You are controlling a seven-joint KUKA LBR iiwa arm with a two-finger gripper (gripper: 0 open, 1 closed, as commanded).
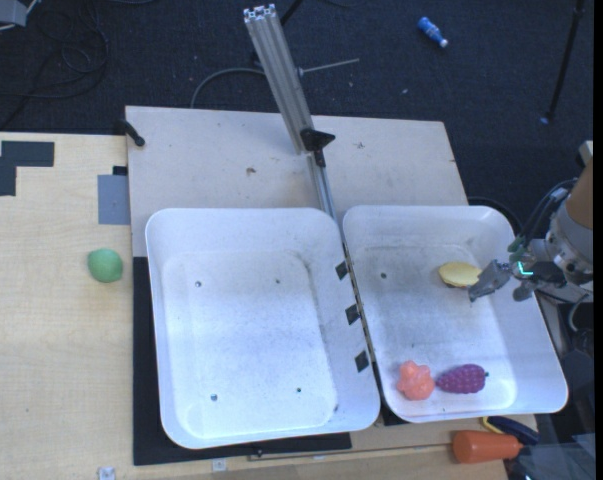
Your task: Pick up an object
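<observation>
Orange piece [415, 380] and purple cluster [462, 378] lie at right bin's [541, 400] front | yellow piece [459, 274] beside tool [489, 280], grip state cannot be told | descent should be centred over yellow piece before closing.

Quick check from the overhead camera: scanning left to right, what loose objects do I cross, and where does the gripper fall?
green ball on the bench → orange-pink object → yellow object → purple grape-like bunch → gripper, beside the yellow object.

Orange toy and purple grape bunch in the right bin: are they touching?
Apart. The camera view shows a thin strip of white bin floor between the orange toy and the purple grape bunch.
</observation>
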